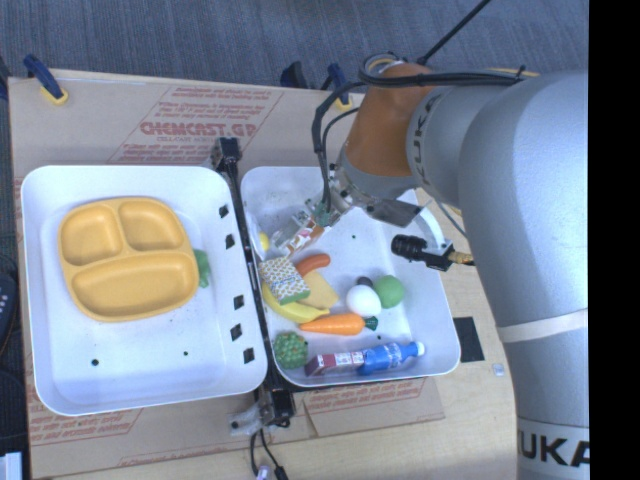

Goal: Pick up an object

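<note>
A grey KUKA arm (520, 218) with an orange band reaches in from the right over a cardboard-covered worktop (190, 118) bearing two white bins. The left bin (40, 298) holds a yellow divided tray (125, 256). The end effector (322, 211) hangs low over the upper part of the right bin (445, 338); whether it is released or clenched cannot be told. Below it lie the objects to pick: a blue-capped bottle (365, 358), banana (285, 308), carrot (335, 323), checkered packet (284, 280), white egg (363, 299), green ball (390, 291), broccoli floret (290, 348) and red sausage (312, 263).
</note>
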Robot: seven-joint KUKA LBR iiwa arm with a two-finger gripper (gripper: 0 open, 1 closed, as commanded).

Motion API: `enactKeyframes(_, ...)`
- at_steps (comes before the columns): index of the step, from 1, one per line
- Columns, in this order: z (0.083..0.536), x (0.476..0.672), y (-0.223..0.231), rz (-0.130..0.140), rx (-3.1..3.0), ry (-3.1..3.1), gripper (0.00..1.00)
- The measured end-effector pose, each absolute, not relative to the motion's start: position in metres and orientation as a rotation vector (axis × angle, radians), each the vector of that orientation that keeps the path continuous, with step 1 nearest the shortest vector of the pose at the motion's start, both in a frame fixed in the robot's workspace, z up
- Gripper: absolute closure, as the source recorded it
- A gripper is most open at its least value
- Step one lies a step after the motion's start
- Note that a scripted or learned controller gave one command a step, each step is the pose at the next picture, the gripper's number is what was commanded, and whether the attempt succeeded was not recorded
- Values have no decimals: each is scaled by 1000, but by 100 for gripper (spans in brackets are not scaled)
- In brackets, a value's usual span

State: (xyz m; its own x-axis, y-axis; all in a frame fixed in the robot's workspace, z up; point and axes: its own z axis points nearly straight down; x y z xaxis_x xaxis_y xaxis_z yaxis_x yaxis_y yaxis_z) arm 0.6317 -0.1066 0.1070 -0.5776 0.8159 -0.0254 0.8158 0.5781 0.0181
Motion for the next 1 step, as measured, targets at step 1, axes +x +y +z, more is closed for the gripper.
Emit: enactKeyframes(1, 107, 620, -103, 15, 1413, 2757, 0)
